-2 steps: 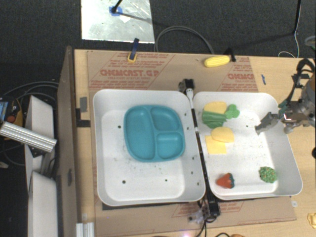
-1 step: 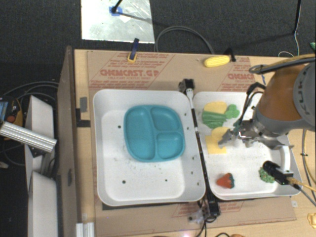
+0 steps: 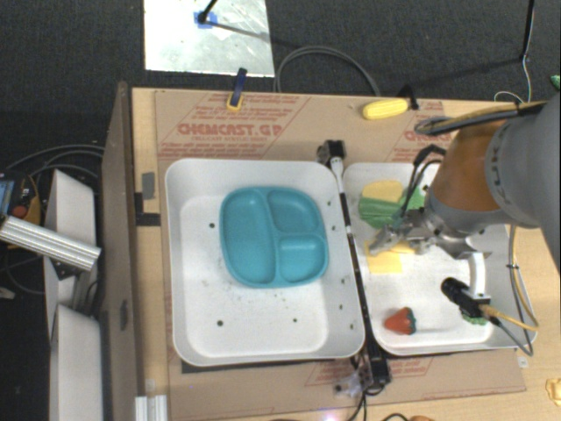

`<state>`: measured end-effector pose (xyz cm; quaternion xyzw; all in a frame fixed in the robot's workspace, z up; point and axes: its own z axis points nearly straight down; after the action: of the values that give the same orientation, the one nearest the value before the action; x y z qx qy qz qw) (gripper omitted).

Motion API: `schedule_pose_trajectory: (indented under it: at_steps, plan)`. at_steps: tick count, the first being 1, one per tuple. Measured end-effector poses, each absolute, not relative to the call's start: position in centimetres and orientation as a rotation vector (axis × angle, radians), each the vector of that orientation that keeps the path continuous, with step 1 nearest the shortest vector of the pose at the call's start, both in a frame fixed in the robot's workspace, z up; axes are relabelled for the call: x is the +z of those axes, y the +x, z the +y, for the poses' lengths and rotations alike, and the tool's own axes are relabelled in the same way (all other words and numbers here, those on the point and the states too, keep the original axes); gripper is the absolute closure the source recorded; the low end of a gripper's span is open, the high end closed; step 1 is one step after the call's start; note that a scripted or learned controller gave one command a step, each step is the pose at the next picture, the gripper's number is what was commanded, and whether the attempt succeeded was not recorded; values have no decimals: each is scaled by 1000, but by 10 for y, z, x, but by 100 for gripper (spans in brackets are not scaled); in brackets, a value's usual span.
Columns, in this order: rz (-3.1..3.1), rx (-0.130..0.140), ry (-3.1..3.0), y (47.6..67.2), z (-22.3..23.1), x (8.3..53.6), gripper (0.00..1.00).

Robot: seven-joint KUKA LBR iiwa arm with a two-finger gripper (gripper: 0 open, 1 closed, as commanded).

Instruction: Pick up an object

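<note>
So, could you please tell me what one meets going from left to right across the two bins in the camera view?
Left bin → blue divided plate → right bin → green object → red strawberry-like object → gripper reaching in, with the arm behind it.

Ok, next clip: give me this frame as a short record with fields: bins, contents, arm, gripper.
left bin: holds a blue divided plate
right bin: yellow piece and green piece near the far end, another yellow piece mid-bin, strawberry near the front edge
arm: reaches in from the right, over the right bin
gripper: low over the green and yellow pieces
grasp: cannot tell
</note>
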<state>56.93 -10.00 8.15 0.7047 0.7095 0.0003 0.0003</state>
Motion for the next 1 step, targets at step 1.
schedule_pose_trajectory:
  at_steps: [1]
  plan:
    - [2224, 3, 2216, 569, -101, 95, 100]
